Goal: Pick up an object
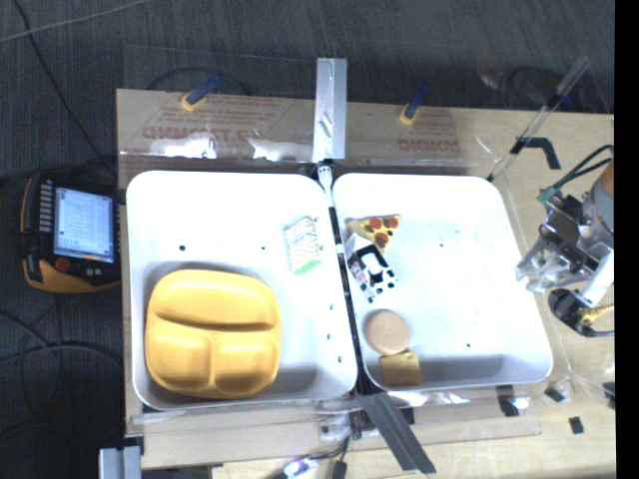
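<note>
The left bin (200, 193) holds a large yellow bread-shaped object (212, 329) at its front left and a small green-and-white packet (302, 244) near its right wall. Along the left side of the right bin (469, 267) lie a yellow-and-red pizza-slice toy (373, 228), a small black-and-white object (369, 270), a round tan disc (387, 331) and a brown block (400, 369). My gripper (566, 267) hangs at the far right, outside the right bin's right wall, well away from every object. Nothing shows in its grasp.
A handheld pendant with a lit screen (72, 230) lies on the floor to the left of the bench. A metal post (329, 108) stands behind the divide between the bins. Cables and small parts (544, 148) lie on the bench at the right.
</note>
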You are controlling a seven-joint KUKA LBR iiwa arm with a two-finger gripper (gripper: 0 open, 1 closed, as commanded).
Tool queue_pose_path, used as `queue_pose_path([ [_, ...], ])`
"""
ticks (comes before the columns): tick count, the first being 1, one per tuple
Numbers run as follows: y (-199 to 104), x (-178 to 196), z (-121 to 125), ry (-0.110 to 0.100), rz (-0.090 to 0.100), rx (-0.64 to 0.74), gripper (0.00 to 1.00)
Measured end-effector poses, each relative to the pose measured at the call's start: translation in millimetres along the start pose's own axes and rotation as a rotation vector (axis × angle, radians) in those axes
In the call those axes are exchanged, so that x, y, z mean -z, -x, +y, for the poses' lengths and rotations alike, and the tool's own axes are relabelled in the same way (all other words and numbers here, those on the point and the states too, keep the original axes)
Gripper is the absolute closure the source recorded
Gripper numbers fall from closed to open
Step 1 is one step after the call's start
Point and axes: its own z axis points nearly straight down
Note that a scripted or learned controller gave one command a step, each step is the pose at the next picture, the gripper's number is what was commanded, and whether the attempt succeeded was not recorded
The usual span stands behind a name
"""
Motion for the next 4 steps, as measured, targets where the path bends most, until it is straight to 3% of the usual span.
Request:
queue_pose_path([
  [1,-38.8,90.8,77.3,0.004,-0.002,-0.061,1.00],
  [2,-62.2,161.4,102.6,0.004,-0.002,-0.409,1.00],
  [3,-47.8,-64.5,95.9,-0.002,-0.001,-0.528,1.00],
  [4,-63.8,91.8,114.2,0.004,-0.001,-0.624,1.00],
])
